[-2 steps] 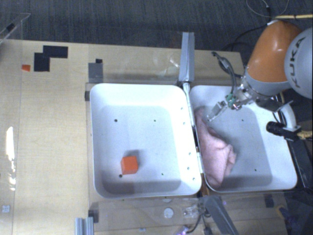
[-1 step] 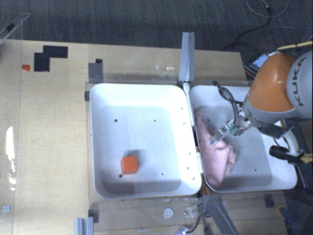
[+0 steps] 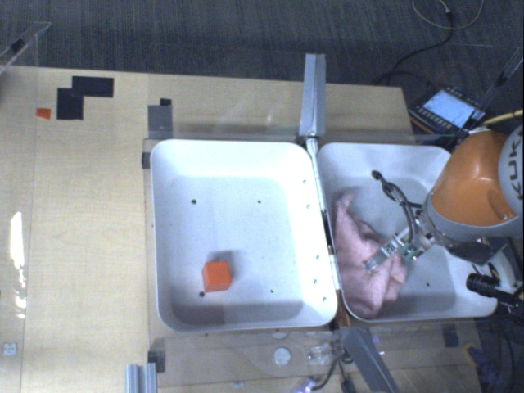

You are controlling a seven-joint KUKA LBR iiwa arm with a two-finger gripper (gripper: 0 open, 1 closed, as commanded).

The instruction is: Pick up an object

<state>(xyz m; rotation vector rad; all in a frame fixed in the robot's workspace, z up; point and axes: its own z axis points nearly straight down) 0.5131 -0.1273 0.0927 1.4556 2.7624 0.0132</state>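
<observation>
A crumpled pink cloth (image 3: 360,256) lies along the left side of the right bin (image 3: 426,162). My gripper (image 3: 380,259) is low over the cloth's right part, touching or nearly touching it, with the orange band of the arm (image 3: 475,188) above it to the right. A small orange cube (image 3: 217,276) sits alone in the lower left area of the left bin (image 3: 229,170), far from the gripper.
A metal divider (image 3: 313,105) runs between the two bins. A black cable (image 3: 391,190) loops over the right bin near the wrist. Black patches (image 3: 80,95) and a small orange mark (image 3: 43,114) sit on the wooden bench at far left.
</observation>
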